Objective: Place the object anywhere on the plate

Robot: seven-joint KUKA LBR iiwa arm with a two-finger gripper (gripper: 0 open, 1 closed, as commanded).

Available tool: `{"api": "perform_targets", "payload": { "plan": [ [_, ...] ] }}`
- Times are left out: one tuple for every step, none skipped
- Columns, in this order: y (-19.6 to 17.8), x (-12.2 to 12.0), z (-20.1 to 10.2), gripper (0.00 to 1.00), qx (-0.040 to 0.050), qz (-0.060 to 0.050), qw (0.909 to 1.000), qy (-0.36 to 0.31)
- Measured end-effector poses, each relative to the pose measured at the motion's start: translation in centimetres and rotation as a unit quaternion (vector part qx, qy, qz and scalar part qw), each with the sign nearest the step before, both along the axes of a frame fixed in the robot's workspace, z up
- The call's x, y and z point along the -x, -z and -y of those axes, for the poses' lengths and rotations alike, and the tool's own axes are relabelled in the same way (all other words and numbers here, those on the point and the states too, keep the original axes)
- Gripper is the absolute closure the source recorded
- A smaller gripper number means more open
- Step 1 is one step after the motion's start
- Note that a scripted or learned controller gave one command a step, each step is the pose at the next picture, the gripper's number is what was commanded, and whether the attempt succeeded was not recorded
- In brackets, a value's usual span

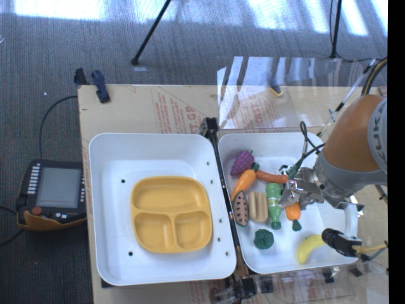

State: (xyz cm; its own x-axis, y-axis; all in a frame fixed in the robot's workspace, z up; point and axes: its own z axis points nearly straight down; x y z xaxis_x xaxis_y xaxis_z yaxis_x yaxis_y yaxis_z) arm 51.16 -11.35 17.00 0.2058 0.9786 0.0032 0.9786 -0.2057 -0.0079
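One green bottle point(274, 203) upright in frame, beside jaws point(292, 198).

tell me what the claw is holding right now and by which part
It cannot be told. The claw is low in the right bin, over a small orange toy beside the green bottle, but a hold on either is unclear.

A robotics lab: a grey-and-orange industrial arm point(354, 144) reaches over a plywood surface point(158, 106) bearing two white bins point(104, 170), a teach pendant point(54, 192) lies on grey carpet point(63, 43), and tripod legs point(155, 24) stand beyond the far edge.
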Motion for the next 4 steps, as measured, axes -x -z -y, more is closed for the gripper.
{"api": "perform_targets", "payload": {
  "plan": [
    [-4.5,-0.4,-5.8,1.0,0.0005,0.001,1.0,-0.008],
    [-10.6,-7.3,-15.1,1.0,0.0006,0.002,0.9982,0.06],
    [-10.4,-7.2,-14.9,0.0,0.0027,-0.001,0.9981,0.061],
    [-1.2,-0.1,-17.5,0.0,0.002,-0.007,0.9999,0.01]
  ]
}}
